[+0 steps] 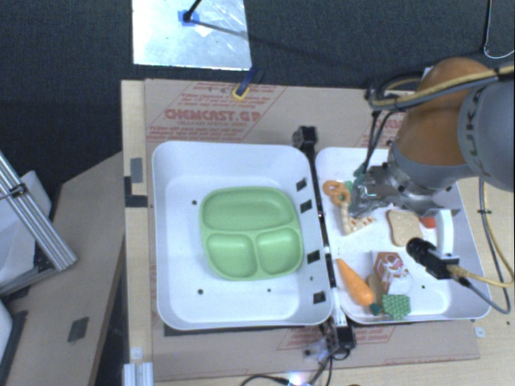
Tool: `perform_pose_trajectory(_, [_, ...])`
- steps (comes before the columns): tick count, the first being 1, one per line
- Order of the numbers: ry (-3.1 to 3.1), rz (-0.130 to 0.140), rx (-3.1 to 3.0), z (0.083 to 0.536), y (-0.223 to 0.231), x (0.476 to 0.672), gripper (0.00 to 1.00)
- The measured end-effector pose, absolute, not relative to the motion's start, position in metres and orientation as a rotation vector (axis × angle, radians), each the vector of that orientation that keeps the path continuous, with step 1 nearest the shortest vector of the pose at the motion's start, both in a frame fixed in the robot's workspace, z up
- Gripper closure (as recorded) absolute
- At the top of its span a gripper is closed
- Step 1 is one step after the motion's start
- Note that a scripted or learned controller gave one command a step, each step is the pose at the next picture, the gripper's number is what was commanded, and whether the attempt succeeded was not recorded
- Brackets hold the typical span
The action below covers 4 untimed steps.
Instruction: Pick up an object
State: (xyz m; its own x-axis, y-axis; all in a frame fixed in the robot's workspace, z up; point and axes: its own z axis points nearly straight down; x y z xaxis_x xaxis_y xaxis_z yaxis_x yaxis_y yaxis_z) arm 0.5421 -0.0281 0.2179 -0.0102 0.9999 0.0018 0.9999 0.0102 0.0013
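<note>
Single fixed camera above bench (201, 103), slanted downward, mid-distance, both white bins (173, 215) in frame, arm (451, 135) entering from right

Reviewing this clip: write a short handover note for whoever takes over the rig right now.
Gripper: low over the upper left of the right white bin; finger state unreadable, nothing seen held.
Things in the right bin: orange pretzel-shaped toy and pale waffle-like piece just beside the gripper; tan toast-shaped slice; orange toy carrot; small red-and-white carton; green textured block.
Left white bin: holds a green three-compartment plate.
Done: arm is over the objects.
Left: grasp and lift one object.
</note>
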Motion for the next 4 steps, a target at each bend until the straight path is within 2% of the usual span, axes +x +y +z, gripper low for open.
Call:
perform_pose_trajectory(1, [-2.232, -0.004, -2.209, 0.215, 0.024, 0.541, 1.0])
perform_pose_trajectory(2, [-2.233, -0.006, -2.212, 0.23, 0.077, 0.559, 1.0])
perform_pose_trajectory(3, [-2.229, -0.004, -2.214, 0.231, 0.104, 0.565, 1.0])
perform_pose_trajectory(4, [-2.229, -0.002, -2.215, 0.233, 0.114, 0.56, 1.0])
